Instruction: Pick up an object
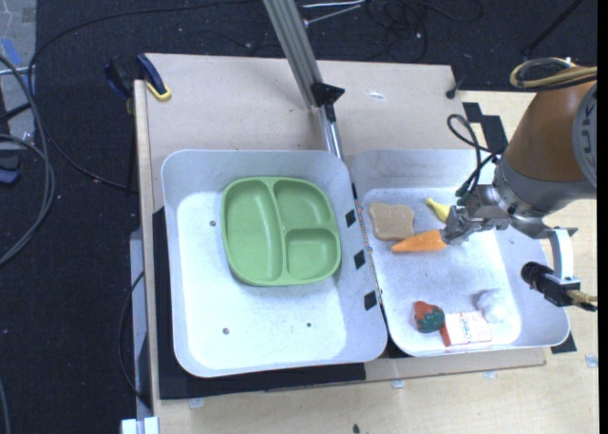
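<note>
An orange carrot [418, 243] lies in the middle of the right bin [408, 171], pointing left. My gripper [459, 230] is down at the carrot's right end, touching or nearly touching it. The wrist hides the contact. A tan bread slice [391, 222] lies just left of and above the carrot. Beside the gripper's upper left, a small yellow piece [437, 207] pokes out.
Near the right bin's front lie a red and green toy [428, 316], a red and white box [465, 329] and a small pale lump [491, 301]. The left bin [190, 328] holds a green divided plate [282, 231]. A metal pole [290, 28] slants across the back.
</note>
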Available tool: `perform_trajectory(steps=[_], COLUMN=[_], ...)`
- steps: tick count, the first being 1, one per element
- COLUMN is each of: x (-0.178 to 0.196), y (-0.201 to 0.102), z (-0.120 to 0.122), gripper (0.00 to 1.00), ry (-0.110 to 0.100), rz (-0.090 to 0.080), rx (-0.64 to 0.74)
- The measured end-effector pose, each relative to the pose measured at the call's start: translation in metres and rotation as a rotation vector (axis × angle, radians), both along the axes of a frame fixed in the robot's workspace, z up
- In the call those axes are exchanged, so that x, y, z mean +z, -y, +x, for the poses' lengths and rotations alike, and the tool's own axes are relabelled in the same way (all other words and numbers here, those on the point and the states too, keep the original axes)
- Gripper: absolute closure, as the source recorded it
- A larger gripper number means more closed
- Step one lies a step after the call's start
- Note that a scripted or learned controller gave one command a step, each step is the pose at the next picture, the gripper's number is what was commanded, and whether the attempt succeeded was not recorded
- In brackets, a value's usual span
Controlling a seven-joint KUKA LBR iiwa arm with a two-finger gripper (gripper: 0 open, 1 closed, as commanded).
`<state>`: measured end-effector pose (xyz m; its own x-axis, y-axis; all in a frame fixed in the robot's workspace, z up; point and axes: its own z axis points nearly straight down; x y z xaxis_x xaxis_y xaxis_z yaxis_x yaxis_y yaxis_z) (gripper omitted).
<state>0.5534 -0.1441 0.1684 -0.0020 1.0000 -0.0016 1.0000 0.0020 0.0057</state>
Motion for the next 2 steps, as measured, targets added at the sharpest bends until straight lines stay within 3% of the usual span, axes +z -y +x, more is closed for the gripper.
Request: perform_trajectory(steps=[1,2], x=[0.039,0.032], y=[0.0,-0.055], z=[0.001,0.003], gripper=[1.0,1.0], ry=[-0.001,-0.006], rz=[0.0,0.003], rx=[0.0,0.005])
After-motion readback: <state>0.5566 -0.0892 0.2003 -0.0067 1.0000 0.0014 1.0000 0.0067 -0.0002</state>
